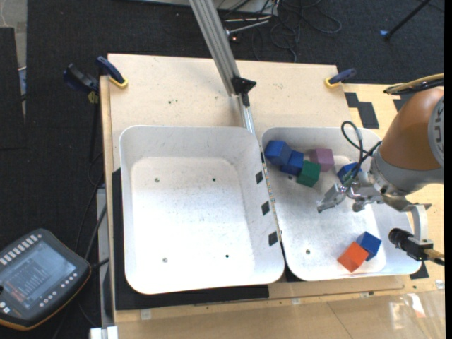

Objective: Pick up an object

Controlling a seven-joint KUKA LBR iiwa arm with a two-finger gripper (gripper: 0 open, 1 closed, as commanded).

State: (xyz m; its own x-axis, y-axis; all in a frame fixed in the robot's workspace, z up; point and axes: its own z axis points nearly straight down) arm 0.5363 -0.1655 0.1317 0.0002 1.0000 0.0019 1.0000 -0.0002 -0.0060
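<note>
1. The grey arm, its orange band uppermost, reaches in from the right over the right-hand white bin, its gripper poised above the bin's bare middle floor.
2. The metal fingers point left and sit slightly parted, with nothing between them.
3. Near the bin's far-left corner, two blue blocks, a green block and a pale purple block bunch together, touching or nearly so, close to the dividing wall.
4. An orange block and a small blue cube sit touching by the near rim, just right of the gripper and below it.
5. Open floor lies between the two clusters.
6. The left bin offers a broad, speckled white floor with rounded corners and raised walls.
7. All blocks are solid-coloured and square-edged; whether foam or plastic cannot be told.
8. The bins rest on a pale wooden bench, clamped at its far corners, with a slanted metal bar meeting the bins' shared edge.
</note>
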